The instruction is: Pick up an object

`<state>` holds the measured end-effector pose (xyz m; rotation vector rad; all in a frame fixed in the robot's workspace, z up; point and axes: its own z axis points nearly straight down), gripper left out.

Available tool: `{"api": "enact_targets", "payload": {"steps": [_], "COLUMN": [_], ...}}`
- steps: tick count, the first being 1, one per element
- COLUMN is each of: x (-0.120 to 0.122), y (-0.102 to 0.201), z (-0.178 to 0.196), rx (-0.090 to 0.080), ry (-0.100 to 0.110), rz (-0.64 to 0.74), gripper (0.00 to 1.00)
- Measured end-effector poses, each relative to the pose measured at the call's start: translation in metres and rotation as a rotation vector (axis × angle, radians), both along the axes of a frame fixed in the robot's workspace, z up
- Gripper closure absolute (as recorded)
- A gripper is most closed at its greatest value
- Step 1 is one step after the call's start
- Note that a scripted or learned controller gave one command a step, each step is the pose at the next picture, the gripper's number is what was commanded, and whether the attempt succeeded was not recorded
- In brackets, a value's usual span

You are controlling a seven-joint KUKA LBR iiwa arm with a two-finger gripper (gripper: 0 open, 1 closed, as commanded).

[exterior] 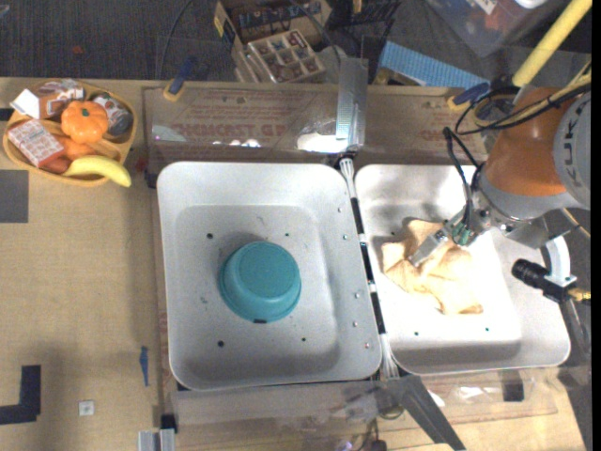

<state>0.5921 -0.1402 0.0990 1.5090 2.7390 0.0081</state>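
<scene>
The tool (434, 247) sits low in the right bin (535, 341), directly over the crumpled tan cloth (443, 282), whose bulk spreads just below and left of it. Whether its fingers are apart or together, I cannot tell.

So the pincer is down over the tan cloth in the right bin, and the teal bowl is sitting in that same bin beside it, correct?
Not quite. The camera view shows the teal bowl alone in the left bin, upside down. The rest stands: the pincer is down over the tan cloth in the right bin.
</scene>
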Motion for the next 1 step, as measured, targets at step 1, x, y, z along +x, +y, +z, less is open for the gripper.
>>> {"api": "enact_targets", "payload": {"steps": [1], "x": [0.0008], "y": [-0.0013], "z": [0.0112], "rx": [0.001], "ry": [-0.004], "rz": [-0.004], "gripper": [1.00]}}
